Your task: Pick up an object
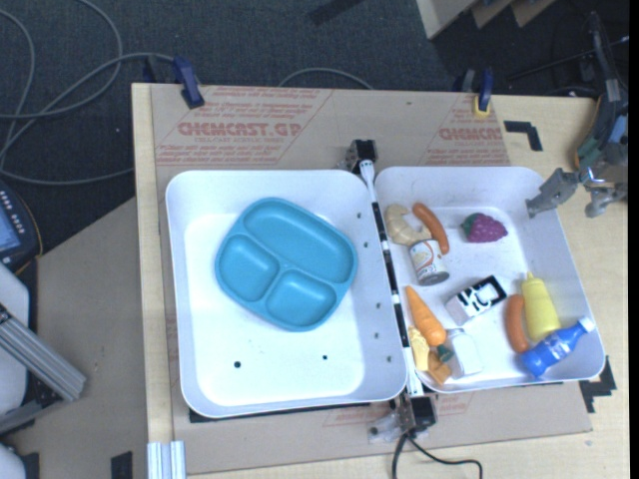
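Crowding the right bin [504,180], the toy foods are packed toward its near wall beside the yellow bottle [540,306], bare floor is left behind the grapes [484,229], and the gripper [559,190], its finger state indiscernible, is held over the far right rim.

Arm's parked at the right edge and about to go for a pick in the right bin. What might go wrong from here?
The right bin is crowded. The yellow bottle, hot dog and blue bottle touch, so a grasp there may catch two or knock one away. The carrot lies against the divider wall, leaving little room on that side. The end effector sits over the bin's far rim and may clip it descending.
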